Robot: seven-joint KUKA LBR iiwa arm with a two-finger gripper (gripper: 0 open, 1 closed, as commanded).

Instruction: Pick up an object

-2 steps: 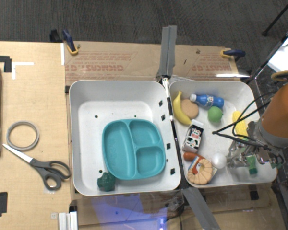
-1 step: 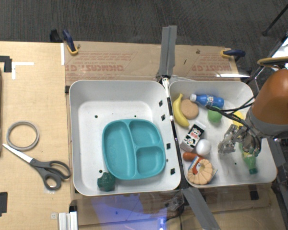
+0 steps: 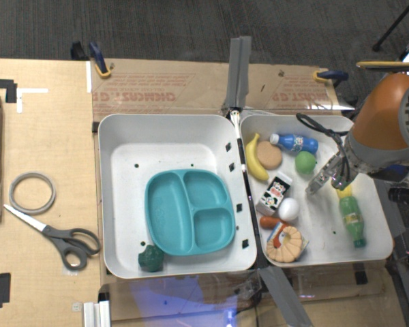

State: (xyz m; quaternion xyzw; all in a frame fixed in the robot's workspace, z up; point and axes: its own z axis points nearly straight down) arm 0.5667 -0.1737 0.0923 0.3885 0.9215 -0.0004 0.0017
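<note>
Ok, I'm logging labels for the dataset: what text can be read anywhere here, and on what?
Cardboard sheet behind the bins: red print, upside down in this view; too blurred to read for certain.
Blue bottle: label too small to read.
Green bottle: label too small to read.
Black-and-white carton: a pattern, with no legible words.

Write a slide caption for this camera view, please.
Gripper hovers over right bin beside green ball.
</note>
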